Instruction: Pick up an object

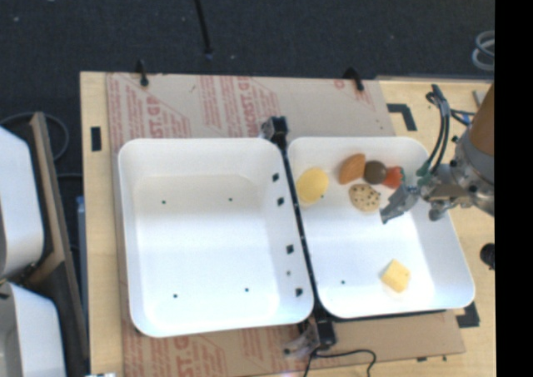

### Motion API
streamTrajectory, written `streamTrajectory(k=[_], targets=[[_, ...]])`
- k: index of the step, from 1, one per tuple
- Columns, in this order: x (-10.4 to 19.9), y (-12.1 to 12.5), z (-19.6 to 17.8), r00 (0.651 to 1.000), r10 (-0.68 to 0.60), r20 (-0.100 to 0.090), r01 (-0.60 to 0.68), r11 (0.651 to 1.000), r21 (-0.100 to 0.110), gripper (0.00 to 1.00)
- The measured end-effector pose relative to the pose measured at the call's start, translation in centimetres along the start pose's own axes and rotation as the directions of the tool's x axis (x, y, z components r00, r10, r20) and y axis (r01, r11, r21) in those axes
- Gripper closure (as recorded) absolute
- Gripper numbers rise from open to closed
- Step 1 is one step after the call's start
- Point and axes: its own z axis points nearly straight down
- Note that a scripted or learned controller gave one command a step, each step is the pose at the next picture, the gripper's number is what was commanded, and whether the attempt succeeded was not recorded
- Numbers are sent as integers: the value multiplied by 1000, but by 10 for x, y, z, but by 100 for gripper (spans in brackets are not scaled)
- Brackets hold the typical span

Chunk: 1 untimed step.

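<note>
Along the far edge of the right bin (433,280) sit a yellow round piece (313,185), an orange lump (352,167), a brown ball (375,172), a small red thing (393,176) and a speckled cookie (364,197); a yellow block (396,275) lies near the near-right corner, bare floor between. The gripper (415,202) hangs over the right edge, fingers spread, pinching nothing.

From my seat the grey arm (476,151) is cut off at the right edge, the small red object (393,176) sits partly behind the pincer (414,200), and I cannot make out its fingers' spread
</note>
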Motion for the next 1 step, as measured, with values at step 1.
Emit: streamTrajectory(k=[1], targets=[[0, 1, -2, 1000, 0, 1, 0, 1000, -4, 0]])
